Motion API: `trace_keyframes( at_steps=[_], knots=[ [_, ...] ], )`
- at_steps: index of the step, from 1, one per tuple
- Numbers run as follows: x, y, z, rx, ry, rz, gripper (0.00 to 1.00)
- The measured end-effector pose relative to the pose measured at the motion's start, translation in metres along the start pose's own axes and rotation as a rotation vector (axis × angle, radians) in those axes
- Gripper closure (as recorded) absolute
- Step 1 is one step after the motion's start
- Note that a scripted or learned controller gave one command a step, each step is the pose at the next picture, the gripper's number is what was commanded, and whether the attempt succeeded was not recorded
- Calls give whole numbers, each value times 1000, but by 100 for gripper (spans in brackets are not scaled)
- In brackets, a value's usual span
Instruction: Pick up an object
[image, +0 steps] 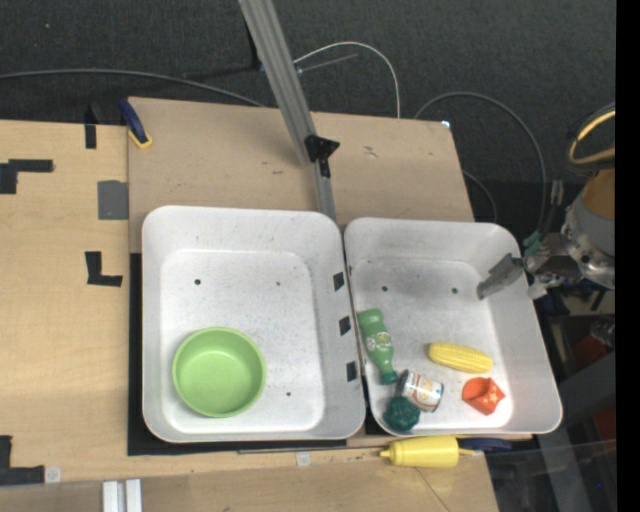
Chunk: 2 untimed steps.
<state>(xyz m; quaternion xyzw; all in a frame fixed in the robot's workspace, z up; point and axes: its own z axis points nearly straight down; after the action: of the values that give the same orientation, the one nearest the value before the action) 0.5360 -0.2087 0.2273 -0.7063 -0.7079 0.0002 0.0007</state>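
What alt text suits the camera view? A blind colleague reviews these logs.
The gripper hangs over the right bin's far right edge, above a green bottle, corn, can and red toy. The left bin holds a green bowl.

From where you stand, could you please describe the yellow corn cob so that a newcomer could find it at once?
Look at the right bin of the two white bins. In its near half sits a small cluster of toys, and the corn cob lies on its side toward the cluster's right. It is the only yellow thing inside the bin, just above the red block and right of the green bottle.
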Motion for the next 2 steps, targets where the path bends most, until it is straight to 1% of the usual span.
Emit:
trace_keyframes(
  at_steps=[1, 2],
  knots=[
    [0, 0, 0, 0, 0, 0, 0],
    [4, -6, 45, 5, 0, 1, 0]
  ],
)
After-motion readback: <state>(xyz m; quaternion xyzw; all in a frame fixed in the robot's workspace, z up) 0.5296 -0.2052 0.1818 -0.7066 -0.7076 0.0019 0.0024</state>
